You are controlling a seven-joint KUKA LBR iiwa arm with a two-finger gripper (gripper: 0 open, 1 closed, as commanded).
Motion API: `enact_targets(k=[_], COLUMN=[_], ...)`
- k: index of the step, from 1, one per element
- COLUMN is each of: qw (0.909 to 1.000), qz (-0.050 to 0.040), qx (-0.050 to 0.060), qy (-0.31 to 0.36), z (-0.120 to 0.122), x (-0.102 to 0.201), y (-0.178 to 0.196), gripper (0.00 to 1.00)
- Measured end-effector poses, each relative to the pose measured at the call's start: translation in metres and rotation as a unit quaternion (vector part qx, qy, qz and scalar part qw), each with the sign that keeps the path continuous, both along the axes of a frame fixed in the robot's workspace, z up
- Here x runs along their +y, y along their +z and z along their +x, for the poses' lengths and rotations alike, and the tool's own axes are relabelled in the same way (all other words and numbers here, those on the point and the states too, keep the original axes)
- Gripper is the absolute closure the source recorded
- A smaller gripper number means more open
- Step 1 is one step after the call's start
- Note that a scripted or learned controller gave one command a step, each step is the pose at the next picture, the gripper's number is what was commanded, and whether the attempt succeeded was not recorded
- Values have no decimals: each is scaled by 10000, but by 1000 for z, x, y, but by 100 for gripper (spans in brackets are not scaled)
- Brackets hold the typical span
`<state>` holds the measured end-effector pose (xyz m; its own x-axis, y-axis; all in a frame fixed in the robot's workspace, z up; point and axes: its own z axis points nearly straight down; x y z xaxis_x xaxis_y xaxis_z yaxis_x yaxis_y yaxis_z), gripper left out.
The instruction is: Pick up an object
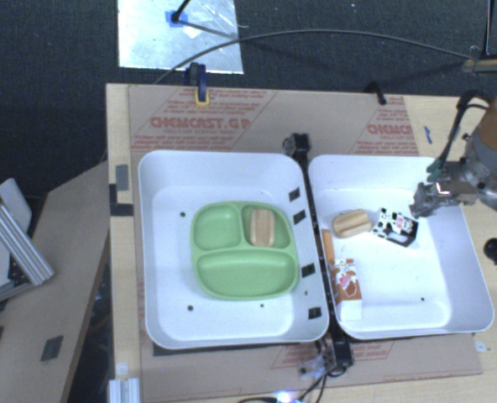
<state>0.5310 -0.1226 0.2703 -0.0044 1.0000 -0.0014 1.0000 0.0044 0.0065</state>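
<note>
Right bin (450,309) | I saw gripper (426,198) above black-white object (396,225) | could not tell its grip state | bun (350,222) nearby

My two white bins, left (160,250) and right (471,284), sit touching on a brown sheet printed CHEMCAST GP (257,120). A blue and yellow clamp (199,82) grips its far edge. Beyond lies a shiny foil square (148,23) on dark carpet (47,74). An aluminium rail (13,233) slants at the left.
</note>
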Motion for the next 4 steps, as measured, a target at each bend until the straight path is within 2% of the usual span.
enact_targets(k=[2, 3, 4], qw=[10000, 10000, 10000], qz=[11, 16, 18], qx=[25, 31, 26], qy=[23, 25, 32], z=[-8, -15, -23], x=[117, 170, 228], y=[-2, -22, -21], gripper=[100, 100, 100])
